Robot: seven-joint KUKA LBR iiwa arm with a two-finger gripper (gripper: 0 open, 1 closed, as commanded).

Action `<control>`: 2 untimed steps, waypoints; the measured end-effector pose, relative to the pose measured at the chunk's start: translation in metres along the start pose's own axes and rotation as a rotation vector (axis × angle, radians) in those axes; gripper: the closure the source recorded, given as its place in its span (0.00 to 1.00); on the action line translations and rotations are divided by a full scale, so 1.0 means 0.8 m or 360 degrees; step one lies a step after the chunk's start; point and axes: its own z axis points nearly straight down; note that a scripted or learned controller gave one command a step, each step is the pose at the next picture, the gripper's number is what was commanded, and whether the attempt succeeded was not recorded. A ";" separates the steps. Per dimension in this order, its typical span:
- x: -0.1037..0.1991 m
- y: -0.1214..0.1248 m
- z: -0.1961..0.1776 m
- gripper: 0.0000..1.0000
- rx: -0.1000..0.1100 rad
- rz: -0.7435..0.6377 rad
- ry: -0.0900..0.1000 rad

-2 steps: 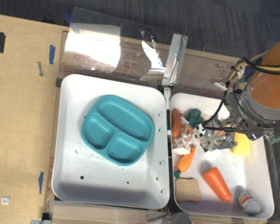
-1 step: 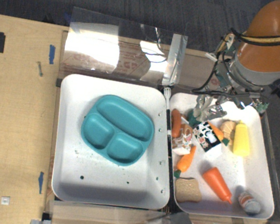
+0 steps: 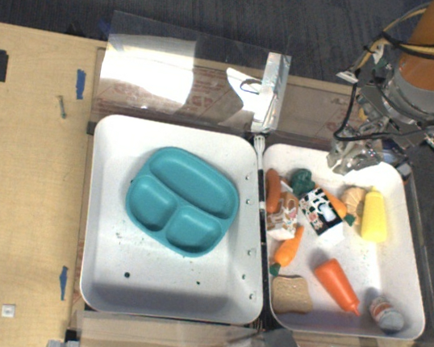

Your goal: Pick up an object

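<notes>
The right bin (image 3: 411, 265) holds several toy foods: a yellow corn cob (image 3: 374, 216), an orange cone-shaped carrot (image 3: 337, 283), a black-and-white carton (image 3: 321, 210), a small carrot (image 3: 288, 249), a reddish sausage (image 3: 272, 190), a dark green piece (image 3: 302, 178), a slice of bread (image 3: 291, 295) and a grey-blue item (image 3: 387, 312). My gripper (image 3: 354, 159) hangs over the bin's far edge, above and behind the carton and the corn. It looks open, with nothing between its fingers.
The left bin (image 3: 98, 256) holds a teal divided plate (image 3: 184, 200). A clear plastic panel (image 3: 186, 82) and a metal bracket (image 3: 271, 91) stand behind the bins. The wooden bench (image 3: 12, 202) stretches to the left.
</notes>
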 end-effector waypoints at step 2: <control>-0.018 0.019 0.001 0.00 -0.0006 -0.0124 0.0003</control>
